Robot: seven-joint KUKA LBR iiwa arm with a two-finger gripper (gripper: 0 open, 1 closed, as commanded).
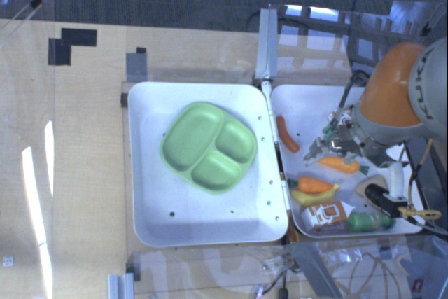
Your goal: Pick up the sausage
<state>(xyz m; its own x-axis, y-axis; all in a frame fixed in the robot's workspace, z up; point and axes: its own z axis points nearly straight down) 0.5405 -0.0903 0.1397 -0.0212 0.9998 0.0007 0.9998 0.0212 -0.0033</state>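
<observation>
Against the left wall of the right-hand bin (pixel 308 98) lies the sausage (pixel 287 134), a short red-orange link angled slightly, close to the divider between the two bins and apart from everything else. Just to its right, over the bin's middle, hangs the gripper (pixel 329 142); whether it is spread or closed I cannot tell, and nothing visibly sits in it. Directly beneath and beside the tool lies an orange carrot-like piece (pixel 339 164), with another orange vegetable (pixel 313 185) and a yellow banana-shaped piece (pixel 308 197) nearer the front, plus a small box (pixel 329 213) and a green item (pixel 364 222). The left bin (pixel 150 220) carries a green divided plate (pixel 208 146).

Two risks stand out. Descending where it hangs now would likely catch the carrot instead of the sausage. And because the sausage hugs the bin wall, one finger may strike the rim or nudge the link sideways.
</observation>
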